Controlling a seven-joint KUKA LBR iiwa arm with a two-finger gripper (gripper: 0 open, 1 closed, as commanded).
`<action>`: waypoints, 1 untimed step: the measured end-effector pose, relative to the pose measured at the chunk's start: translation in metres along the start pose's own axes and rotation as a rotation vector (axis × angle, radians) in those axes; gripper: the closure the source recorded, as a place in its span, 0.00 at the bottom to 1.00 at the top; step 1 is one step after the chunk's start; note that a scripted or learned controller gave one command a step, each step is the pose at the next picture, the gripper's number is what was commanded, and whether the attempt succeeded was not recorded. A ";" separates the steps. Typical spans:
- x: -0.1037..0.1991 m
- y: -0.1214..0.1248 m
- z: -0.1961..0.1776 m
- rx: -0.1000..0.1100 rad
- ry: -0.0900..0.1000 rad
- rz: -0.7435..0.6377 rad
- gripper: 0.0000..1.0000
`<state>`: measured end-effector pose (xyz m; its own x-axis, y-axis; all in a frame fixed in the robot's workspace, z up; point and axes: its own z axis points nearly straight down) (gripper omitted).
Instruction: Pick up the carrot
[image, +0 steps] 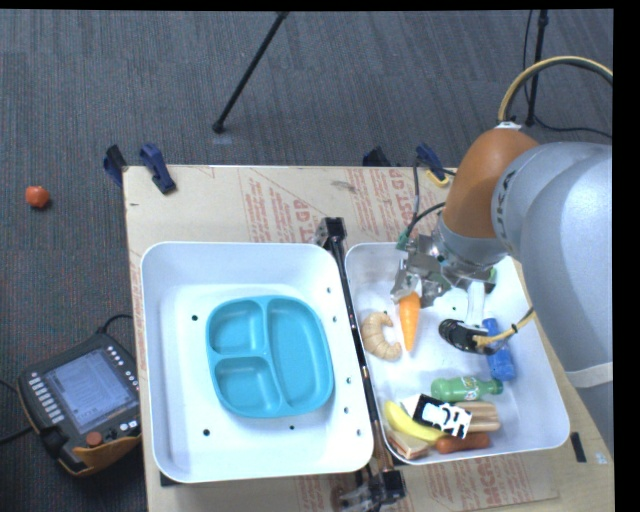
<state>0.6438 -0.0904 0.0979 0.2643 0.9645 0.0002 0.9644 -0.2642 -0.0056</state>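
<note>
Here, carrot (410, 322) between the fingers (404, 284), pale croissant (382, 335) just beside it, green bottle (465, 387) nearby.

My bench (250, 195) is topped with printed brown cardboard. Directly on it rest a left bin (170, 420) and a right bin (537, 398), side by side. Blue clamps (157, 168) grip its rear edge.

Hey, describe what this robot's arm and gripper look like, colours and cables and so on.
The arm is a thick, rounded grey body with a smooth orange band above the wrist. A yellow cable loops over the top of it. The gripper is a small, dark metallic assembly, much narrower than the arm, with thin dark wires running to it.
</note>
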 end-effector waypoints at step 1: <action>0.014 -0.004 -0.090 -0.005 -0.001 -0.262 1.00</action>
